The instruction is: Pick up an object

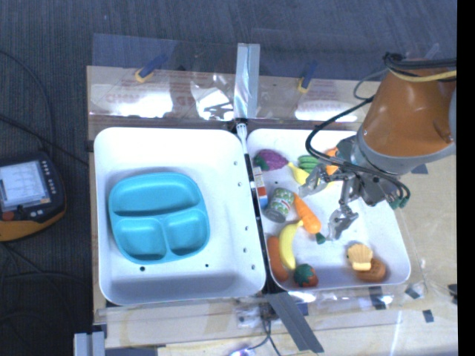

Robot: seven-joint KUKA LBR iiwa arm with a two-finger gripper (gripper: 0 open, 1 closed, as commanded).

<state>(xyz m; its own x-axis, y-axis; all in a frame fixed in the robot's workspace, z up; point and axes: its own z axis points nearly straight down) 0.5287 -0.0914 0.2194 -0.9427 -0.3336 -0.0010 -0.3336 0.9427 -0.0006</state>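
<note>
The right bin [386,228] holds several toy foods: a purple eggplant [271,159], a small can [280,204], an orange carrot [306,212], a yellow banana [287,245], a red and green piece [304,274] and a yellow and brown pastry [362,259]. My gripper [328,200] hangs low over the middle of this bin, just right of the carrot. Its two fingers stand open, one near the bin's back [315,180] and one toward the front [341,219]. Nothing sits between them. A green piece [308,162] and a yellow piece [298,173] lie partly under the wrist.
The left bin [119,147] carries a blue three-compartment tray [157,215]. A metal divider post [247,80] rises behind where the bins meet. The arm's orange band [408,113] looms over the right bin's back right corner. A handheld pendant [26,191] lies off the bench at left.
</note>
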